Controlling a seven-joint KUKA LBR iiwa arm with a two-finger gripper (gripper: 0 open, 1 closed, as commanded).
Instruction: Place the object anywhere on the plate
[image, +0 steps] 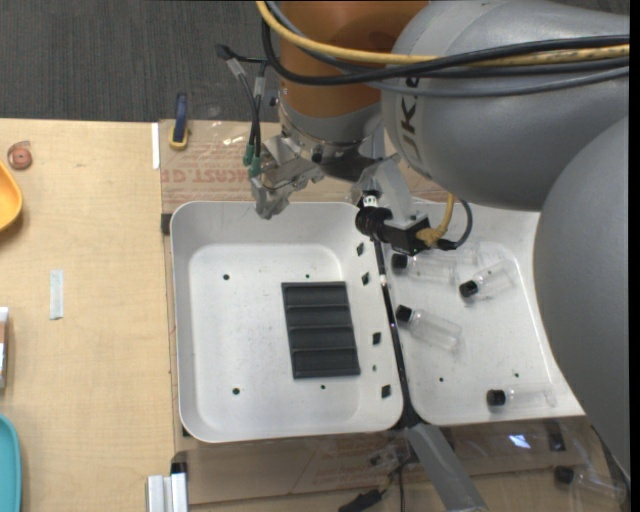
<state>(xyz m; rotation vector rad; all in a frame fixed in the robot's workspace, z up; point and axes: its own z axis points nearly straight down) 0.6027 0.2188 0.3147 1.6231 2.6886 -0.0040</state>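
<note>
Much of the upper right of the frame is taken up by the grey arm (520, 110) with its orange band (320, 40), which covers the far edge of the right bin (520, 350) and cuts off that bin's right side. The gripper (268, 200) hangs at the upper middle of the frame, just over the far rim of the left bin (200, 300); its tip is small and blurred against the cardboard behind it, so I cannot tell how it is set, and nothing can be seen in its grasp. No plate can be made out with certainty: an orange curved piece (8, 205) is cut off at the left edge, and a teal piece (8, 465) is cut off at the lower left corner. The likeliest task item, a black ribbed block (322, 330), lies flat in the middle of the left bin, a dark rectangle crossed by grooves that divide it into four bands. Its long axis runs nearly top to bottom in the frame, with the lower end leaning slightly to the right. In the right bin lie several clear vials with black caps (467, 288), scattered well apart; their transparent bodies are hard to trace against the white floor.
</note>
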